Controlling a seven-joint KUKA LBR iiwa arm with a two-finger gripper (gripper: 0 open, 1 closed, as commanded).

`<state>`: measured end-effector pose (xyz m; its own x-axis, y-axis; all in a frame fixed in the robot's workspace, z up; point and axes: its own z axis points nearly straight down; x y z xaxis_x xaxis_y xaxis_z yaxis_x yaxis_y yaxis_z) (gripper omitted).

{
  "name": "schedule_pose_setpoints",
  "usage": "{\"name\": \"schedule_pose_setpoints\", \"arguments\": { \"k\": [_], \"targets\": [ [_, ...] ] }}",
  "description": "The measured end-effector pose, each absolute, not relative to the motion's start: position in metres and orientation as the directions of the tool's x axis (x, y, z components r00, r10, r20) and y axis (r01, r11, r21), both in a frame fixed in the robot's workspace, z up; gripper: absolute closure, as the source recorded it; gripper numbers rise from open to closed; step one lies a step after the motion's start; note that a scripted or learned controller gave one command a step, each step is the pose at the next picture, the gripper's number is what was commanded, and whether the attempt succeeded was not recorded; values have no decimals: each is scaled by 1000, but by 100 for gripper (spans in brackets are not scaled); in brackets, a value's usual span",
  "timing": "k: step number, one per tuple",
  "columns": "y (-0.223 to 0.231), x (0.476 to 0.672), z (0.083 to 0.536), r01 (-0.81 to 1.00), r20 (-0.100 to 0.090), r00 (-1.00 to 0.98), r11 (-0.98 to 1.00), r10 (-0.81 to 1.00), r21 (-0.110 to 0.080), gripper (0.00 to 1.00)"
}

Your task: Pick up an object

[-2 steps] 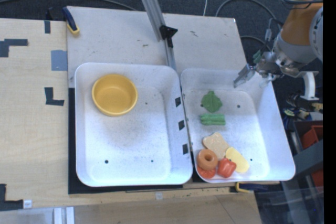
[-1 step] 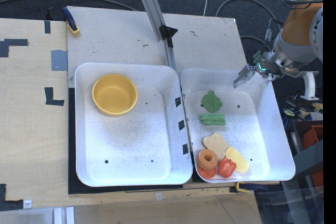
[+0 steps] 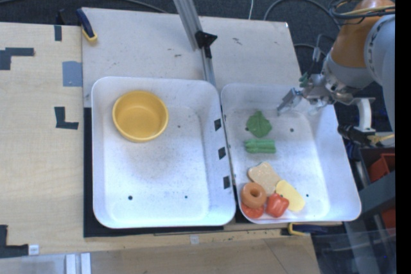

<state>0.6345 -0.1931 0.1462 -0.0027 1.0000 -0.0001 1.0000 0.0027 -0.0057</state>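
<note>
The grey KUKA arm with its orange band [image 3: 355, 42] reaches in from the right edge of the camera view, its bulky upper segment sitting high at the right. From the orange section the wrist angles down and to the left. At its end the two-finger metal gripper [image 3: 287, 101] points leftward and slightly downward, its slim grey tip extended. Dark cables loop around the arm near the wrist.
</note>
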Motion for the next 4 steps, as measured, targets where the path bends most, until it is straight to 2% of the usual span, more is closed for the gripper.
{"name": "schedule_pose_setpoints", "arguments": {
  "k": [1, 2, 4],
  "targets": [
    [-192, 633, 92, 1000, 0, -3, 3, 1000, -6, 0],
    [-191, 635, 106, 1000, -2, -4, 4, 1000, -2, 100],
    [-185, 636, 229, 1000, -2, -2, 2, 1000, 6, 100]
  ]
}}
